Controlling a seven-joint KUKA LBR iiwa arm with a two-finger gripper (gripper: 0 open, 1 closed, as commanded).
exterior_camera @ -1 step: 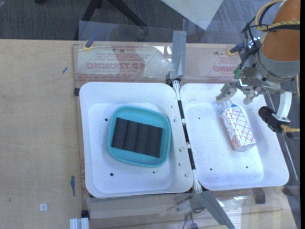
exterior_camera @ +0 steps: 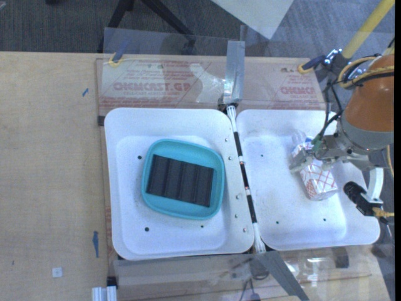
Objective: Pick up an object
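Note:
A red-and-white checked paper packet (exterior_camera: pixel 319 182) lies in the right bin (exterior_camera: pixel 282 224), toward its right side. A crumpled silvery wrapper (exterior_camera: pixel 299 152) sits just up and left of it, touching it. My gripper (exterior_camera: pixel 323 150) hangs over the spot where these two meet, at the end of the grey arm with its orange band (exterior_camera: pixel 371 105). A teal dish (exterior_camera: pixel 183 179) holding a dark ribbed insert rests in the middle of the left bin (exterior_camera: pixel 125 231).
A metal divider (exterior_camera: pixel 243 174) runs between the two bins. A clear plastic sheet and a metal bracket (exterior_camera: pixel 234 74) lie behind the bins. Cables and a yellow pole (exterior_camera: pixel 369 24) stand at the upper right. Bare wooden bench (exterior_camera: pixel 44 168) stretches to the left.

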